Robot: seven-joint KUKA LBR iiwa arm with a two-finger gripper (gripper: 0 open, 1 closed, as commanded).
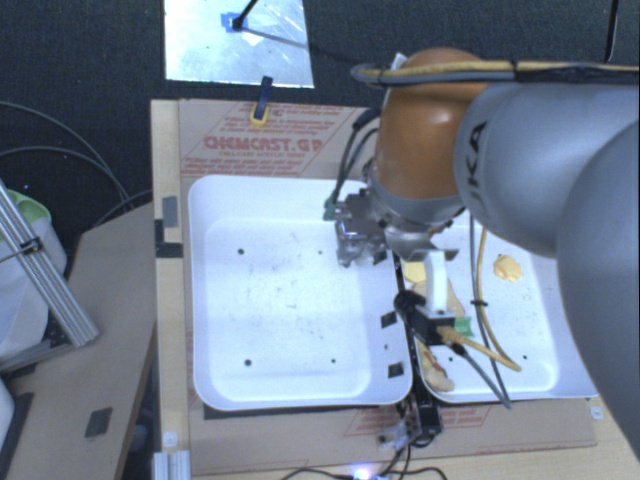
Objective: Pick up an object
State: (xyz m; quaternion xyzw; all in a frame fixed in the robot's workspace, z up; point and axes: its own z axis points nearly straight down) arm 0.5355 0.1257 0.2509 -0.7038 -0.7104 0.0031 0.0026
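- The likeliest thing to pick is the yellow piece (508, 268). It lies flat on the floor of the right bin (545, 373), toward its far side, with bare white floor around it.
- Nearer the front of that bin sits a small green bit (461, 325), and near the front rim a pale lump (437, 372). Both are partly covered and too unclear to name.
- The gripper (356, 236) hangs over the right side of the left bin (270, 313), close to the wall the two bins share. It is well apart from the yellow piece and has nothing under it worth taking.
- From this angle I cannot tell whether the gripper is spread or pressed together. Nothing can be seen held in it.
- To do this step well, I would carry the gripper across the shared wall and centre it above the yellow piece. It should then go straight down with room on both sides.
- The piece looks thin and low, so the grasp probably has to reach almost to the floor or it will close on air.
- The green bit looks a poorer choice, since it sits among cables.
- Count: one arm (560, 138), one gripper and two bins.
- In the right bin I make out three things: one yellow, one green, one pale. More may be hidden under the arm.
- One sheet of printed cardboard (262, 144) lies beneath the bins.
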